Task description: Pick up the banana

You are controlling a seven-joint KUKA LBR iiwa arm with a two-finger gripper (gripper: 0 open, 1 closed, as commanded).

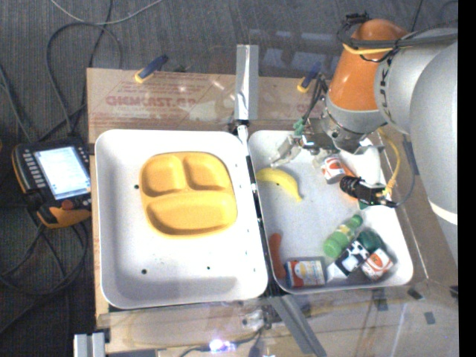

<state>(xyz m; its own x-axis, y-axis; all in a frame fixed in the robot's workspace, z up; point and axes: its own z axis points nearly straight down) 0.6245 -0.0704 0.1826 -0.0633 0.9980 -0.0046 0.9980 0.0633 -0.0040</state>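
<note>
Banana [280, 181] lies loose at left side of right bin [401, 233], near divider. Tool [291, 146] hovers just above it, nothing between fingers, spread unclear. Best: centre over banana's middle, straddle narrow width, descend fully, then close.

Reaches in from the right, grey arm bent, orange band above the wrist. Hand [292, 146] pointed down and leftward, low at the upper right of the view, wrist cabling trailing behind.
</note>
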